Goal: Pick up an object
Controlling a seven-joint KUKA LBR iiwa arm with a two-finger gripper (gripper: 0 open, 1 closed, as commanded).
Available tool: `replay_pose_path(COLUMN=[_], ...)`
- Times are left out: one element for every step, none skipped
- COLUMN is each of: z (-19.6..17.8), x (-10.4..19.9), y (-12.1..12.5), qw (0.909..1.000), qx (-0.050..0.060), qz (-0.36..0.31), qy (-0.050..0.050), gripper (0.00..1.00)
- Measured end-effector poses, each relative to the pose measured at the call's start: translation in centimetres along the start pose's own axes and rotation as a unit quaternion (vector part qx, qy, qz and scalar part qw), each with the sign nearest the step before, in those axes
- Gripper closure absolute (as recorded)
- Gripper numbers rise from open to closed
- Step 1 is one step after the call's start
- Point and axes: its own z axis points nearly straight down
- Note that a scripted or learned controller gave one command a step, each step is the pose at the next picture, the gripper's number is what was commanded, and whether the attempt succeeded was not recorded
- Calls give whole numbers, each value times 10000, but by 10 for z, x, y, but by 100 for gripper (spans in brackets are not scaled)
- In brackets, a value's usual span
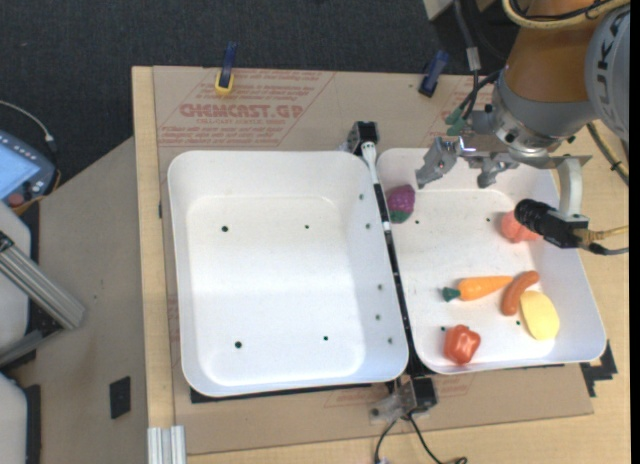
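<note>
My two-finger gripper (462, 159) hung spread and empty over the shallow white right bin (590, 337). I judged this the approach step. Nearest target: small purple-and-green plastic vegetable (400, 201) by the bin's left wall. Next: shift left, descend, close.

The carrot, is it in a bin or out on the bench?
In a bin. The carrot lies flat on the floor of the right bin, beside the sausage and above the red pepper.

Orange carrot (482, 287), yellow potato (539, 314) (red pepper (461, 344)).
</note>
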Motion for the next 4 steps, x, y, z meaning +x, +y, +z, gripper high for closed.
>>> replay_pose_path(z=[65,29,56,-45], x=[-1,41,-46,-28], y=[-34,78,48,-25], qw=[9999,10000,9999,10000], qx=[98,-2,86,65], qz=[34,-4,62,27], qy=[14,3,10,7], gripper=[0,0,0,0])
